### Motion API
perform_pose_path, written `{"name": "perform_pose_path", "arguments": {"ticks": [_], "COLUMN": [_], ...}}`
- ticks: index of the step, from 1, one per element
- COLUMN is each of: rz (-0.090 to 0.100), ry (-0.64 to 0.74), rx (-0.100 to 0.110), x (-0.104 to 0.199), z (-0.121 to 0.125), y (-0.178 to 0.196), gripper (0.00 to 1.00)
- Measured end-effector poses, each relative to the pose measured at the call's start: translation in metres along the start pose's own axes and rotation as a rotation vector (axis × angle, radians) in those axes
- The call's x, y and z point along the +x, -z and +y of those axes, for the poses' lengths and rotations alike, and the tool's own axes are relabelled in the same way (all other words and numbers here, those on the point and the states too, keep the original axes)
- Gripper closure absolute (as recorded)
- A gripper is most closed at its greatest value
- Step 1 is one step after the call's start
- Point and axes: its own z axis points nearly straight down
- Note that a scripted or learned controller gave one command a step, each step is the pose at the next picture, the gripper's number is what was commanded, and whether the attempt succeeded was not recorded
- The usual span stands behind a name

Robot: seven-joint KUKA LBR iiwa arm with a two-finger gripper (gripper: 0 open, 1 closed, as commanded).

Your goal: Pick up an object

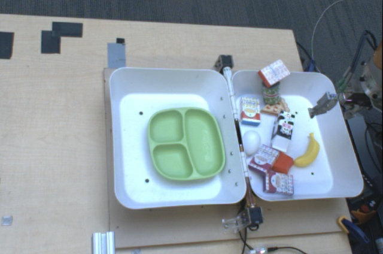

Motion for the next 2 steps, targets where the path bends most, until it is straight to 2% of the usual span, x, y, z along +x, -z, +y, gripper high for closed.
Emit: {"name": "perform_pose_path", "arguments": {"ticks": [1,2], "rz": [-0.004,-0.001], "ry": [0.0,0.001], "rx": [-0.024,-0.02], "x": [-0.006,0.007], "z": [0.043,0.016], "y": [-0.13,-0.132], "gripper": [0.0,0.0]}}
